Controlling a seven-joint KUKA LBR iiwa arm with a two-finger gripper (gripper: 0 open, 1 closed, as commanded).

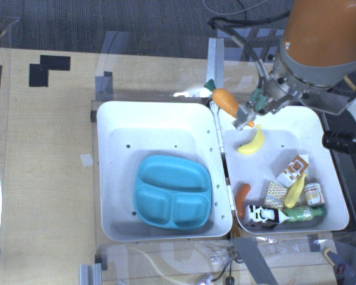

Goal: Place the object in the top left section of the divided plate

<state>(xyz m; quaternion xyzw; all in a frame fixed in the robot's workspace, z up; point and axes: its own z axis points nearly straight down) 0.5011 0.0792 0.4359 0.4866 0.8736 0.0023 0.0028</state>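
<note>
A blue divided plate [172,192] lies in the left bin [118,159], towards its front. An orange carrot [226,102] with a green top hangs tilted over the wall between the two bins, near their back edge. Its lower end sits between the fingers of my gripper [244,117], which is shut on it. The gripper reaches in from the upper right, under the grey and orange arm [326,22]. The carrot is well behind the plate and to its right.
The right bin [332,159] holds a yellow banana [252,142] just below the gripper, a red sausage [242,198], a small carton [293,170], a yellow piece [295,190], a can [312,193], a green bottle [299,214] and a black-and-white item [261,214].
</note>
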